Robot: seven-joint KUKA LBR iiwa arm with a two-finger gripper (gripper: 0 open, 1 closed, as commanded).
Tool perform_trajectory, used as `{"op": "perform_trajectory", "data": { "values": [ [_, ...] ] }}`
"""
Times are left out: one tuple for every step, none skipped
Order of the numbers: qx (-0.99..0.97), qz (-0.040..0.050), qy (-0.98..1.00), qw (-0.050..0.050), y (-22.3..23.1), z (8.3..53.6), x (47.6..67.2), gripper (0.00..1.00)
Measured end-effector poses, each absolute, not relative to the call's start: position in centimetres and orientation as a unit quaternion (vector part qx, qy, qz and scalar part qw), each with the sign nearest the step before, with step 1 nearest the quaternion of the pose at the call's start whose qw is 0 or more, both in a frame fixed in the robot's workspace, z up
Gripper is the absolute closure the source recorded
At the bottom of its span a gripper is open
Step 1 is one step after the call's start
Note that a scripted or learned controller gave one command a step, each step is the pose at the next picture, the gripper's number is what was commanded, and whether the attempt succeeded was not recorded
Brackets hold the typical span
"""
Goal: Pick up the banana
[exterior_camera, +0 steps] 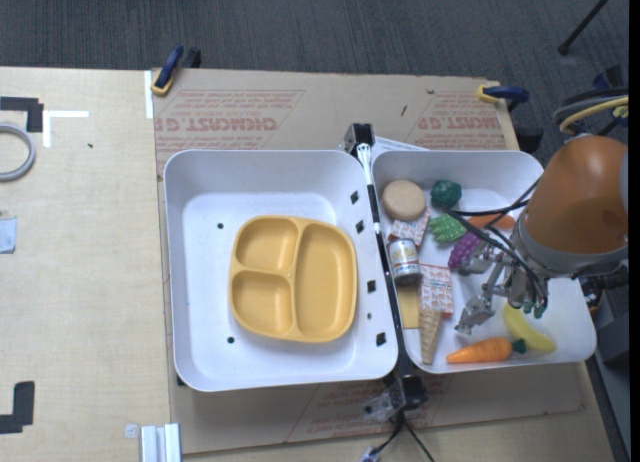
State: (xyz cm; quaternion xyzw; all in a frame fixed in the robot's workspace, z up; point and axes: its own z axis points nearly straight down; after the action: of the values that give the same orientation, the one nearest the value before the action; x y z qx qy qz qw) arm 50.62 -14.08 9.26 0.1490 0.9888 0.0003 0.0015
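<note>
In the right-hand shallow white plastic bin (560, 175), near its front right corner, lies the short curved yellow banana (528, 331), partly under my arm's wrist. My hand (478, 316) hangs just left of it, above the orange plastic carrot (482, 351); whether it is released or clenched I cannot tell from here. I judge I need to shift right, centre over the banana's middle and close across its narrow width. Room is tight: the carrot touches or nearly touches the banana's front, and the bin's wall runs close on the right. The tan waffle cone (430, 335) leaves some free floor between.
</note>
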Motion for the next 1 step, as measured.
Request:
{"op": "perform_trajectory", "data": {
  "values": [
    [0.029, -0.0014, 0.999, 0.014, -16.47, 9.65, 48.54, 0.0]
  ]
}}
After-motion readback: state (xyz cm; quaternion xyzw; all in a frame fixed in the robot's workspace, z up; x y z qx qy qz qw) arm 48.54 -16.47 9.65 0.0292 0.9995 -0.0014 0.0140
